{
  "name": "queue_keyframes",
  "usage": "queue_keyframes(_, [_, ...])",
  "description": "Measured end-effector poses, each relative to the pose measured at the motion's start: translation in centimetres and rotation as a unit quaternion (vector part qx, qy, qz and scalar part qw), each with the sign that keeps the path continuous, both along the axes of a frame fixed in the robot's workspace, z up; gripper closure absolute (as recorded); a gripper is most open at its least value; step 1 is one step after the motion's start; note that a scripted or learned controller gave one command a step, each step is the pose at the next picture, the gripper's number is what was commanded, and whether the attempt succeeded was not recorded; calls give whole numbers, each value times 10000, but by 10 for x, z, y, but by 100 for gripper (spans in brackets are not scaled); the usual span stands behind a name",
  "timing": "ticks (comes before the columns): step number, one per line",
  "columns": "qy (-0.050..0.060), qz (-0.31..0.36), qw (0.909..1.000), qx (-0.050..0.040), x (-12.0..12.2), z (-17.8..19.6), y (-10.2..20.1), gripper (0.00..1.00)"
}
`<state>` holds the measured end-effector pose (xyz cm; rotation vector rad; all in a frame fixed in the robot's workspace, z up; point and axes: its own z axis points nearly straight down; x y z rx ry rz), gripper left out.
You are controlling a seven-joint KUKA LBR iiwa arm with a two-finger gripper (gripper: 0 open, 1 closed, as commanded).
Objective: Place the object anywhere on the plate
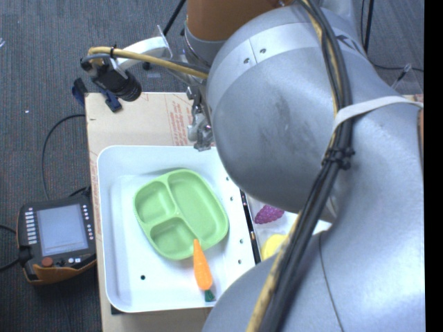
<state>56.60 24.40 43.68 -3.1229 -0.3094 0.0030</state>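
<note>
A light green divided plate [181, 213] lies in the left white bin [118, 185]. An orange toy carrot [202, 268] with a green stem rests at the plate's near edge, its tip on the rim and its stem end on the bin floor. The gripper [200, 131] hangs at the bin's far edge, behind the plate, largely covered by the arm's grey body [291, 116].
A purple object [268, 214] and a yellow object [275, 244] peek out in the right bin under the arm. A teach pendant [59, 237] lies on the floor at the left. A cardboard sheet [145, 113] sits behind the bins.
</note>
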Motion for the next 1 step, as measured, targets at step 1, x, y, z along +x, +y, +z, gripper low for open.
queue_keyframes(1, [-20,-34,10000,-10,-19,24,-14,100])
